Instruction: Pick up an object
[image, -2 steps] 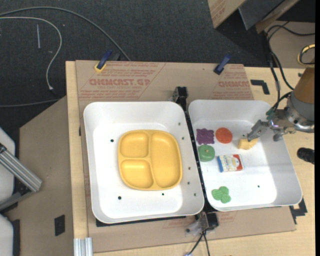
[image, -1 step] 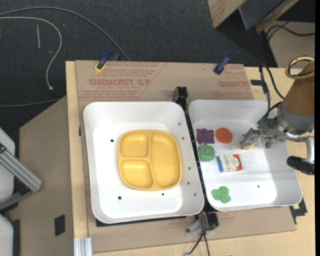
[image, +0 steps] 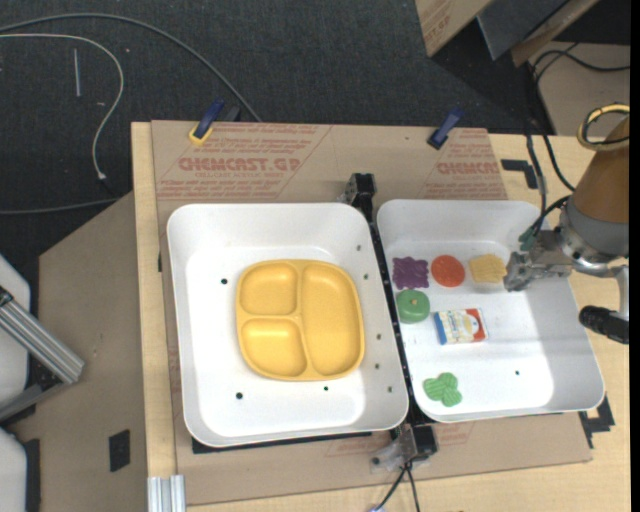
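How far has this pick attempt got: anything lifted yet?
Nothing looks lifted. The end effector sits low in the right white bin, beside the round pale yellow piece; whether it grips that is unclear. The purple piece, orange-red disc, green round piece, red-and-white packet and green leafy piece lie untouched. Grasp and lift remain.

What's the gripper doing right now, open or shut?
Gripper: cannot be told; it sits low in the right bin beside the yellow piece.
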